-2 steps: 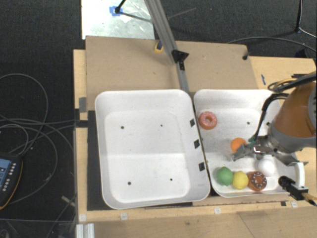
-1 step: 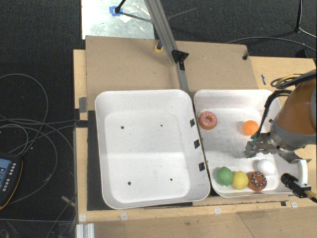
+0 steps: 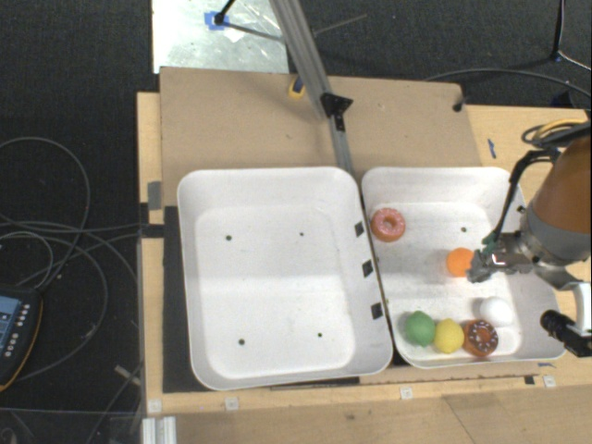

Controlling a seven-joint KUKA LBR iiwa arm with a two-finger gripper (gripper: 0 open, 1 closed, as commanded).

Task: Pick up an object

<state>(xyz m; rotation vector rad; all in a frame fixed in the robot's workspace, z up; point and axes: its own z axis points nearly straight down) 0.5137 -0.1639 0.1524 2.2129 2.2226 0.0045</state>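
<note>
Gripper (image 3: 483, 266) low in the right bin (image 3: 435, 185), jaw state impossible to tell, touching an orange ball (image 3: 458, 263), white ball (image 3: 496, 310) just below, pink donut (image 3: 388, 225) well apart, green ball (image 3: 420, 327), yellow ball (image 3: 449, 336), chocolate donut (image 3: 480, 338) lining the near wall, left bin (image 3: 268, 185) on a tan bench (image 3: 240, 118), cables on dark floor.

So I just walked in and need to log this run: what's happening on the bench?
A grey robot arm reaches in from the right, its gripper low in the right bin, right beside an orange ball. Nothing is visibly held yet. That bin also holds a pink donut, a white ball, and along the near wall a green ball, a yellow piece and a chocolate donut. The left bin sits alongside.
</note>
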